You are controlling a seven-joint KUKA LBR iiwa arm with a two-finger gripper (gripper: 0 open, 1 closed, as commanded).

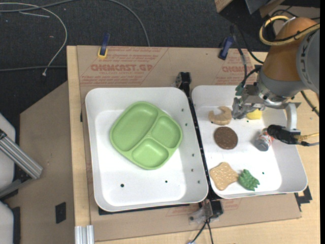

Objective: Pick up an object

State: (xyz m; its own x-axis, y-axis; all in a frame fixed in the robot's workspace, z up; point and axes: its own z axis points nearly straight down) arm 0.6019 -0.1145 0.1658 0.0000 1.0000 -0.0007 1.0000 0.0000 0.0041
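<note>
End effector hovers low in the right bin, finger state not discernible, between the tan piece and yellow object; likely the approach step, next needing descent onto one and closing, brown disc just nearer.

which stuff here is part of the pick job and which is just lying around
Job: gripper; right bin holding a tan piece, brown round disc, cracker-like piece, green leafy toy, yellow item, grey item.
Lying about: green divided plate, left bin, blue clamps.
</note>
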